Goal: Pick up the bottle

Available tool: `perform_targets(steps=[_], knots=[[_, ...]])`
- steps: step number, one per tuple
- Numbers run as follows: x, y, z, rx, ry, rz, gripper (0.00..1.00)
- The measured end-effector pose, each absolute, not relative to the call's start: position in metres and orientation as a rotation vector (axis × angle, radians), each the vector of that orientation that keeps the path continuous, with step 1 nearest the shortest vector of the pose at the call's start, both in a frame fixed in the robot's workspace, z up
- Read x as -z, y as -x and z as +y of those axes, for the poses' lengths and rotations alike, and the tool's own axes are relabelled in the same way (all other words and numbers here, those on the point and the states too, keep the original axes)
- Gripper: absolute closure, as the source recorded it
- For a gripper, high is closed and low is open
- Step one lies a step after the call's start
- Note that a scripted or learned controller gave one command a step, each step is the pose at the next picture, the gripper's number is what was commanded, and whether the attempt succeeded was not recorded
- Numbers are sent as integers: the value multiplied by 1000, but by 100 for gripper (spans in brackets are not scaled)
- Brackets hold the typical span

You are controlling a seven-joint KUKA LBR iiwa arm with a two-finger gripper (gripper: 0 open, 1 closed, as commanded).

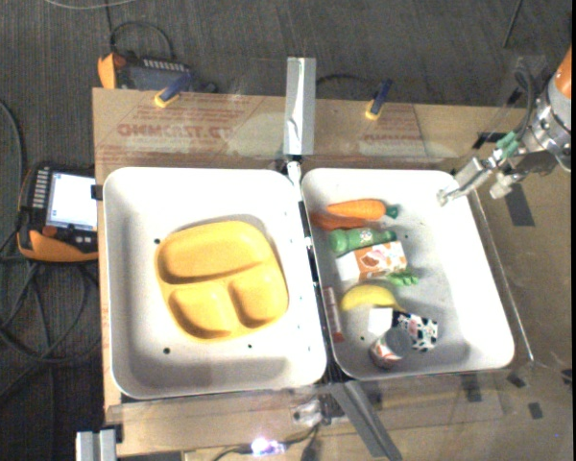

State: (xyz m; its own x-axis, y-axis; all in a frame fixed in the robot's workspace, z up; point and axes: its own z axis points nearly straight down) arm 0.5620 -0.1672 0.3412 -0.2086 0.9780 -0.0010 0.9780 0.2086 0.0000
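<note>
Cup (389,348) at the bin's (494,315) six o'clock; green bottle (357,239) untouched.
Approach step: the gripper (470,181), jaws spread and holding nothing, hovers at two o'clock and must travel toward nine, then descend.

Arm (560,104) cut off by the right edge.

Two shallow white bins sit side by side on the surface: a left bin (125,286) and a right bin (480,296). The left bin carries one yellow tray (224,277) with three compartments. The right bin carries one orange carrot (355,209), one green bottle (360,239), one orange-and-white carton (379,257), one yellow banana (368,298), one small green piece (403,279) too small to identify, and one cup with a black-and-white pattern (403,339). Two clamps hold the board's far edge, one (171,87) at the left and one (376,102) at the right
</note>
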Motion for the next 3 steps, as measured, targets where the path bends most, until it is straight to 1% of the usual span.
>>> perform_targets(steps=[1, 2, 3], knots=[[-268, -514, -125, 3, -2011, 2416, 0], [-268, -514, -125, 2, -2011, 2416, 0], [-228, -520, -129, 3, -2101, 2339, 0]])
